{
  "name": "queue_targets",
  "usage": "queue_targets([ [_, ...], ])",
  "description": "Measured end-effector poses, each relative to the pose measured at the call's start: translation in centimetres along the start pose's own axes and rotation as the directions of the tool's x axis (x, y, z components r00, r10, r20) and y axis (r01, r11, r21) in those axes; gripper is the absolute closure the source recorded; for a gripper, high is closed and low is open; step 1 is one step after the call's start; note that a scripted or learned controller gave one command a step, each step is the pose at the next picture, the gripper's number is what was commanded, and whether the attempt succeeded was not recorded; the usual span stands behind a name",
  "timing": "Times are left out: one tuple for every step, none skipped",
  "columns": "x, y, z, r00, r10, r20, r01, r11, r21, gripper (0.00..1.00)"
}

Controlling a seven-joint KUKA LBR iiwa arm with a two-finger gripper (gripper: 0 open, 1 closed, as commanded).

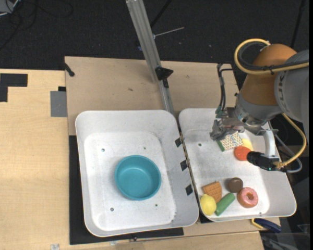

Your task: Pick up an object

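A: Where is the arm point(266, 82)?

B: It reaches in from the right, over the far part of the right bin point(198, 121). The gripper point(223, 132) is low there, right above a checkered block point(230, 141).

A: Is it grasping anything?

B: I cannot tell. The wrist hides that part.

A: How does the block lie?

B: Tilted. Its long axis runs from near-left to far-right, with a green end point(220, 146) pointing near-left. Just right of it sits an orange-red ball point(242, 153), touching or nearly so.

A: What else is in that bin?

B: 5 things crowd the near edge. A lemon point(208, 205) is at the near-left, with a tan cracker point(213, 190) just behind it. A green cucumber point(225, 203) lies beside the lemon, its long axis slanting from near-left to far-right. A brown ball point(233, 184) sits beyond it, and a pink donut point(248, 197) is at the right, lying flat.

A: And the left bin point(94, 124)?

B: It holds 1 teal bowl point(137, 177), upright, near the middle, well apart from the arm.
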State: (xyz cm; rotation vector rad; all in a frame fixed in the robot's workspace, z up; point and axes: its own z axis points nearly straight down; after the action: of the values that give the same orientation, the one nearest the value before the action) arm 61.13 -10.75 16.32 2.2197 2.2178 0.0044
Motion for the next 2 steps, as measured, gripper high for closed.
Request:
queue_targets([
  [0.4,-0.1,-6.1,1.000,-0.001,0.000,0.001,1.000,0.000,1.00],
  [0.4,0.0,-7.8,1.000,0.000,0.000,0.000,1.000,0.004,1.00],
])
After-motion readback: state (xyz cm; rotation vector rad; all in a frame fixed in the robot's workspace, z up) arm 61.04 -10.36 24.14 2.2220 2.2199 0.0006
